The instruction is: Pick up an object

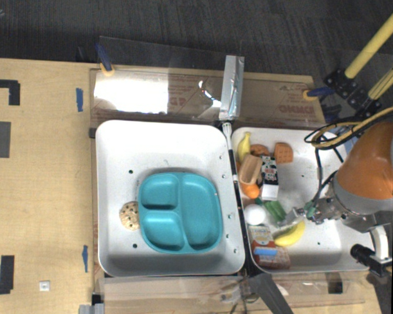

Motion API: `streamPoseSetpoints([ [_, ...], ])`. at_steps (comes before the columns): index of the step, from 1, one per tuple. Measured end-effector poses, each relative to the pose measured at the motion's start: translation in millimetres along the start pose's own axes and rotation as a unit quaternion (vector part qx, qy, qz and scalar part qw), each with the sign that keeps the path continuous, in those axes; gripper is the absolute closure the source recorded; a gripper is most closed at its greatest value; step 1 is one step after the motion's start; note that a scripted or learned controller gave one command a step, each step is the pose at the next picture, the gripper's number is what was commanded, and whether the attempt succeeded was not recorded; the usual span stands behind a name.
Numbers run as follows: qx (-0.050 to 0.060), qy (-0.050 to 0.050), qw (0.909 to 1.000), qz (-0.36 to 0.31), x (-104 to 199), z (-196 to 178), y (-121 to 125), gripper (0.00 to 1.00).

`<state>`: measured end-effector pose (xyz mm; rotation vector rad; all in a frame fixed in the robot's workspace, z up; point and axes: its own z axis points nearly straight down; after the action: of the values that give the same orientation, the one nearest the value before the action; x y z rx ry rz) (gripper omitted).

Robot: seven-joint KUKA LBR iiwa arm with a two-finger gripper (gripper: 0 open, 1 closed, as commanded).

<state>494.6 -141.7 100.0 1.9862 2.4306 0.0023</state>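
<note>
I had the gripper [308, 213] low in the right bin [322, 257] beside the banana [290, 234] (jaw state I couldn't tell), and feared it would snag the crowded neighbouring green item [276, 210].

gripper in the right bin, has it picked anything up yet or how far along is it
Done: the arm has reached into the right bin, and the gripper sits low beside the banana. In hand: nothing visibly lifted; the banana looks to be lying on the bin floor, and the grip itself is too small to judge. Left: close on an object and raise it. The cookie and teal tray lie in the left bin.
</note>
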Motion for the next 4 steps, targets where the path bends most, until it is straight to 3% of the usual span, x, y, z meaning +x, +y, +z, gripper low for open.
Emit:
streamPoseSetpoints([
  [1, -0.001, 0.0, 1.0, 0.0, 1, -9, 0, 1.0],
  [2, -0.004, 0.001, 0.9989, 0.047, 78, -118, 32, 1.0],
  [3, -0.001, 0.0, 0.9979, -0.065, 135, -170, 27, 1.0],
  [4, 0.003, 0.001, 0.9879, -0.155, 88, -84, 20, 1.0],
])
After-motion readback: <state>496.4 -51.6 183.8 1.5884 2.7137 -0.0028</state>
